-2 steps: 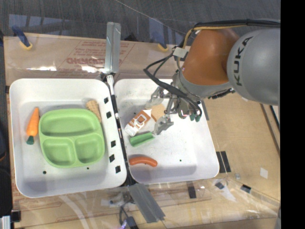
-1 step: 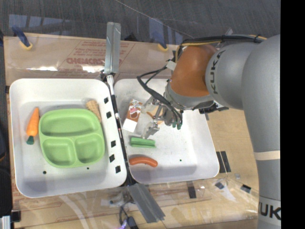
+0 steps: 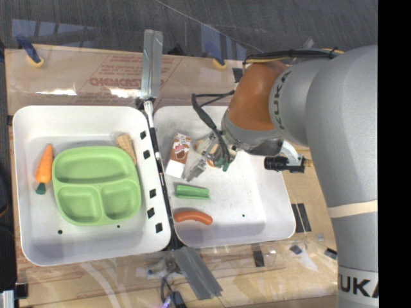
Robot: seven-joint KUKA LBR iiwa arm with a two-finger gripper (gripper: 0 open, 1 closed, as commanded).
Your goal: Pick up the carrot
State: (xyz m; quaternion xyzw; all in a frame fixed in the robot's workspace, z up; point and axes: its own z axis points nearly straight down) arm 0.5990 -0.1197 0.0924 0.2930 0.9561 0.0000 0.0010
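1. One carrot [image 3: 44, 167] lies in the left bin [image 3: 26, 231], close along that bin's left wall, about halfway down it. The orange body points toward the bin's far edge and the green stem end toward the near edge. Nothing touches it from above.
2. Just right of the carrot, a green divided plate [image 3: 96, 185] with three compartments takes up the middle of the left bin. Carrot and plate rim sit very near each other; contact cannot be confirmed.
3. A tan cone-shaped item [image 3: 126, 146] lies at the plate's far right corner, near the wall shared by both bins.
4. The right bin [image 3: 273, 217] carries four things toward its left side: a brown-and-white packet [image 3: 181, 147] at the far end, a white card [image 3: 174, 169] just below it, a green stick-shaped piece [image 3: 192, 191] nearer the middle, and an orange-red sausage-shaped piece [image 3: 192, 217] close to the near edge.
5. The gripper [image 3: 196, 169] hangs over the right bin, just right of the white card and above the green piece, well apart from the carrot. Whether its claw is parted or closed cannot be told at this resolution.
6. The grey arm [image 3: 340, 120] with its orange band [image 3: 257, 98] comes in across the right bin's right edge.
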